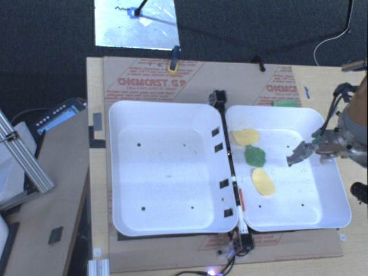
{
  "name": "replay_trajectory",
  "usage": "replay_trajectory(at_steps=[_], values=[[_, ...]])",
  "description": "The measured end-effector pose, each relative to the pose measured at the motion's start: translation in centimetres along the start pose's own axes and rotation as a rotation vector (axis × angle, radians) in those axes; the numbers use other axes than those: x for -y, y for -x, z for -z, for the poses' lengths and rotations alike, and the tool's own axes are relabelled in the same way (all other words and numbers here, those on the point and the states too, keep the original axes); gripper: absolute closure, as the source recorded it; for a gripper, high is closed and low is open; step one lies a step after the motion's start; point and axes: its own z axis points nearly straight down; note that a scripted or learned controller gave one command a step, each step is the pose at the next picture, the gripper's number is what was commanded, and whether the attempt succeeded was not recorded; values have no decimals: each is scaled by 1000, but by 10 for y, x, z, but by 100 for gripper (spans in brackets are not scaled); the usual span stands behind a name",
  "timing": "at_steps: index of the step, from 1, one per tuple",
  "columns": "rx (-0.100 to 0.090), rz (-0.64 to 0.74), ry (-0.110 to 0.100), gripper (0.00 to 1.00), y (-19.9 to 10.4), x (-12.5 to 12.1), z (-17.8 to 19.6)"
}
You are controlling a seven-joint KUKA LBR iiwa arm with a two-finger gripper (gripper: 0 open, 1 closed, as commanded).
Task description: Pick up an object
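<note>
Even, fairly bright light falls from overhead, so the two white bins (167, 171) look nearly washed out and the shadows inside them are faint and soft. The shiny metal sheet (137, 15) at the top carries a pale glare, while the dark floor (46, 39) around the desk (190, 76) stays dim. The picture is coarse and slightly soft throughout, with fine detail smeared.

Both bins (167, 223) are plain white with small dark dots. In the right bin lie two pale yellow pieces (245, 137) and one dark green piece (255, 156). The board (190, 79) below is light brown with red letters. The gripper (300, 153) looks grey, perhaps metallic.
</note>
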Motion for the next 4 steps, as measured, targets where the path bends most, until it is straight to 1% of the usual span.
replay_trajectory(at_steps=[1, 2, 3, 4], values=[[-4, 4, -11, 0, -39, -18, -151], [0, 0, 1, 100, -35, -20, -133], [-1, 2, -1, 100, -58, -29, -164], [-2, 10, 12, 100, -171, -93, -57]])
